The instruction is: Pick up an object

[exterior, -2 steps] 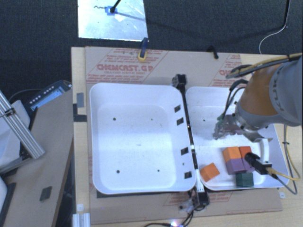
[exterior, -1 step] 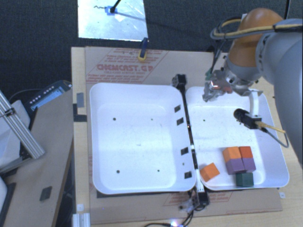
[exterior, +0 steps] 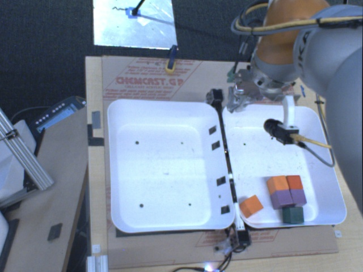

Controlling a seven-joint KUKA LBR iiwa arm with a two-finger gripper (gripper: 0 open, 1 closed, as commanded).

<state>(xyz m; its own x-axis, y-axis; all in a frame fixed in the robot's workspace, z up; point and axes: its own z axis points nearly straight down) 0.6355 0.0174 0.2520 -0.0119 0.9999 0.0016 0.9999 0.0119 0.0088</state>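
Several small blocks lie in the near right corner of the right bin (exterior: 323, 152). An orange block (exterior: 250, 205) sits tilted by the bin's near left corner. Beside it, an orange block (exterior: 277, 184), a red block (exterior: 294, 182), a purple block (exterior: 288, 198) and a green block (exterior: 293, 214) are packed together. My gripper (exterior: 238, 102) hangs over the far left corner of the right bin, well away from the blocks. Nothing shows below it.
The left bin (exterior: 122, 169) lies alongside, joined to the right one by a ridge with black clips (exterior: 222, 157). A black fitting (exterior: 278, 130) with a yellow cable juts from the arm over the right bin. A yellow clamp (exterior: 170, 67) stands behind the bins.
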